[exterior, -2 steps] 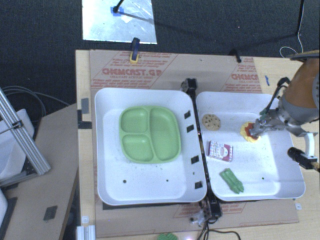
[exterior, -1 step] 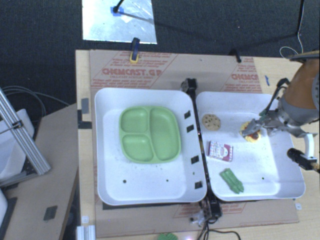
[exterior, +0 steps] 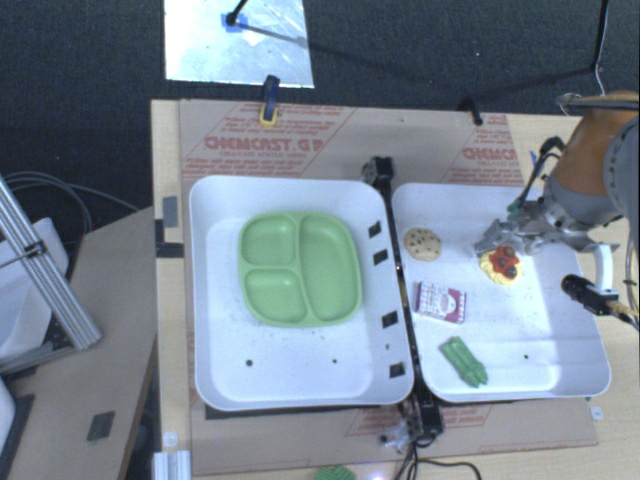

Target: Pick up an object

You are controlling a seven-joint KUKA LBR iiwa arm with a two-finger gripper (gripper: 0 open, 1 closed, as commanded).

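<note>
Left bin (exterior: 215, 298) carries a green divided plate (exterior: 299, 269) at its centre. Right bin (exterior: 570, 373): pink packet (exterior: 440, 302) mid-floor, green piece (exterior: 464, 360) near the front edge, cookie (exterior: 422, 243) by the left wall. Gripper (exterior: 497, 243) hovers at the red-yellow toy (exterior: 501, 263) (jaw opening indiscernible). Approach step; next, descend and close.

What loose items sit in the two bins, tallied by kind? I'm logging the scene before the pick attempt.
Green divided plate: 1
Cookie: 1
Red-and-yellow toy food: 1
Small printed packet: 1
Green pod-shaped toy: 1
Total: 5
</note>
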